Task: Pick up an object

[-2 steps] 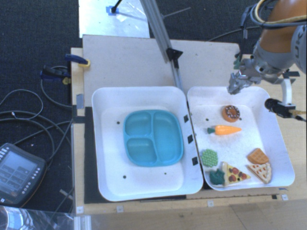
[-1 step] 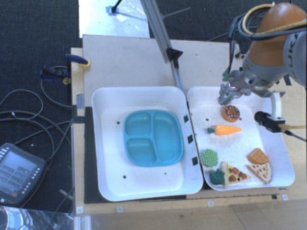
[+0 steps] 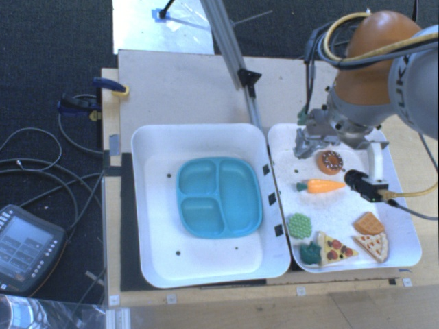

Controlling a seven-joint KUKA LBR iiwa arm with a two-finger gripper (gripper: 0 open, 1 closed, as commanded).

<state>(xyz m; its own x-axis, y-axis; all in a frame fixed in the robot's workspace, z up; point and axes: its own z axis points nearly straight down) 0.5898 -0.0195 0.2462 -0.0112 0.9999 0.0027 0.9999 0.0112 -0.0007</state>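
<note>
Hovering pincer [image 3: 306, 144] beside doughnut [image 3: 331, 161]

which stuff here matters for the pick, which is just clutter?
Relevant: claw; donut; carrot; broccoli; pizza slice; waffle; right bin.

Clutter: blue divided plate; left bin; clamp; cables; pendant.

One fixed camera looks down slantwise on both bins [image 3: 206, 279].

You see: teal divided plate [image 3: 219, 197] in white bin [image 3: 154, 252]. Orange carrot [image 3: 324, 186], brown sprinkled donut [image 3: 331, 161], green broccoli [image 3: 300, 225], red-dotted pizza slice [image 3: 336, 248], orange waffle [image 3: 369, 223]. Orange band [image 3: 374, 46] on grey arm [image 3: 418, 88].
</note>
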